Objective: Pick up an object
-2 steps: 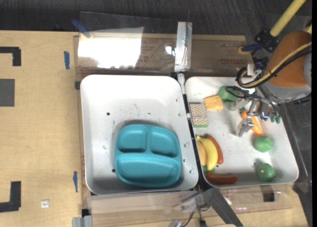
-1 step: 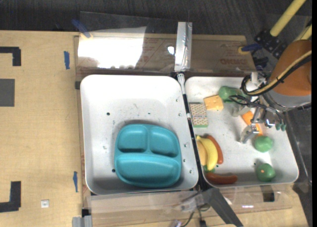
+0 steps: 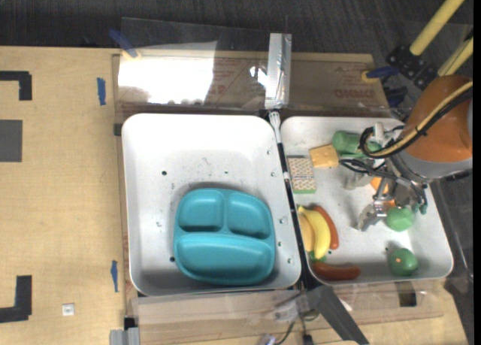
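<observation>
Bins side by side on bench: left bin holds a teal divided tray toward its 6 o'clock edge; right bin holds the small items. Arm, grey with orange band, enters from 3 o'clock and reaches down over right bin.

Small items, right bin: yellow banana at 9 o'clock edge, long axis running roughly 12 to 6; red-brown sausage shape at 6 o'clock; yellow block and patterned card toward 11 o'clock; green fruit at 5 o'clock.

Gripper hangs low near bin centre. A green round object sits just beside it at 3 o'clock, touching or nearly so. Cannot tell whether it is grasped, nor the gripper's state; cables and wrist obscure it.

Judgement: nearest candidate is that green object, immediately at 3 o'clock of gripper; round, so no long axis to align with.
</observation>
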Available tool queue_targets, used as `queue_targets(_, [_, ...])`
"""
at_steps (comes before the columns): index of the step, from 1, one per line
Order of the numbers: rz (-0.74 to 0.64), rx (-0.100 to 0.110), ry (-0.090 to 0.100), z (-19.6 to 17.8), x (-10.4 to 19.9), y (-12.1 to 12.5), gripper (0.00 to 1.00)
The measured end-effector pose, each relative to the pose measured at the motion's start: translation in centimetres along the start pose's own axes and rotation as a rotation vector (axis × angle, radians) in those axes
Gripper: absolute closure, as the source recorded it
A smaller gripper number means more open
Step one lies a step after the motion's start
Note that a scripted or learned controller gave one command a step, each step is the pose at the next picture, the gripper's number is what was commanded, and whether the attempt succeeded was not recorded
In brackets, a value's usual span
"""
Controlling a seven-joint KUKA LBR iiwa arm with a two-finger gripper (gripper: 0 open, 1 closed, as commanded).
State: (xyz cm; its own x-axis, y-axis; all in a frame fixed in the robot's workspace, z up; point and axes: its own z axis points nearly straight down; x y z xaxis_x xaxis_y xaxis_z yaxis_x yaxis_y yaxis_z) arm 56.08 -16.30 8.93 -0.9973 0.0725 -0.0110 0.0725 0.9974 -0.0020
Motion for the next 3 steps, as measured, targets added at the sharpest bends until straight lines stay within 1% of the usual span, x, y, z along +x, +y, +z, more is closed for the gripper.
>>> queue_targets(1, [-0.160, -0.001, -0.001, 0.1, -5.3, -1.2, 0.00])
queue_targets(2, [-0.161, 0.003, -0.016, -1.4, -5.8, -1.1, 1.00])
queue_targets(3, [-0.161, 0.002, -0.014, -1.2, -5.7, -1.1, 0.00])
